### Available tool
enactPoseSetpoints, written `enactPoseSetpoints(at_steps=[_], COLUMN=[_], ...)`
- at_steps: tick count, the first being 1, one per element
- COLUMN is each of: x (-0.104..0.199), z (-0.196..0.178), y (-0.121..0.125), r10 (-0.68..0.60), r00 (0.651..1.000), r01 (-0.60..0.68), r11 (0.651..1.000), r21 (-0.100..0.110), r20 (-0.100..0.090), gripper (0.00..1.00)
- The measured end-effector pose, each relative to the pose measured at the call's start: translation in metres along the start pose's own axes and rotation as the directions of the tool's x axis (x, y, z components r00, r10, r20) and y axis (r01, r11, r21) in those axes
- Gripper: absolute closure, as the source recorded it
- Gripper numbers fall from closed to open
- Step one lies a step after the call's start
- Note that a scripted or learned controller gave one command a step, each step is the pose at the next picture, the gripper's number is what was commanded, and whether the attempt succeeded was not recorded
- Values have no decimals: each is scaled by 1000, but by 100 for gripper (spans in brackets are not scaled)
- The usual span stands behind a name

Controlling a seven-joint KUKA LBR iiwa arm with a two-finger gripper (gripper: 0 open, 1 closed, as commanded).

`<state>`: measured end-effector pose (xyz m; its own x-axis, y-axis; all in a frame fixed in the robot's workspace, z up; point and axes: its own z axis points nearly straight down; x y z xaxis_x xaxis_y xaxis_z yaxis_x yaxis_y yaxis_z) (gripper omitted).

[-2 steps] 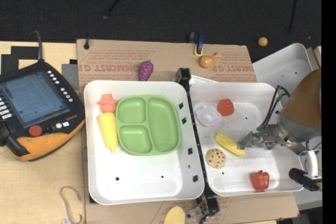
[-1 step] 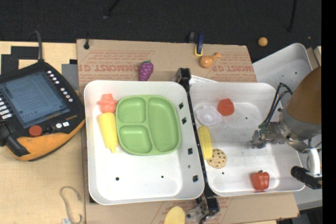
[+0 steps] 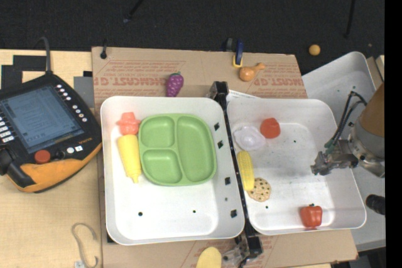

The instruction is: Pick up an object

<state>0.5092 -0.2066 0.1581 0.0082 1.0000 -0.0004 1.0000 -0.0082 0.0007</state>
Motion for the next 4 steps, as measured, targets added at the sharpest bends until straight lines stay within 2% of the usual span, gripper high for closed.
enactPoseSetpoints(at_steps=[2, 4], x=[-3, 88], z=[-71, -85], y=[5, 59], r10=[-8, -13], r00=[1000, 1000], r01=[8, 13], r11=[1000, 1000], r21=[-1, 0], r20=[0, -2], gripper=[100, 100])
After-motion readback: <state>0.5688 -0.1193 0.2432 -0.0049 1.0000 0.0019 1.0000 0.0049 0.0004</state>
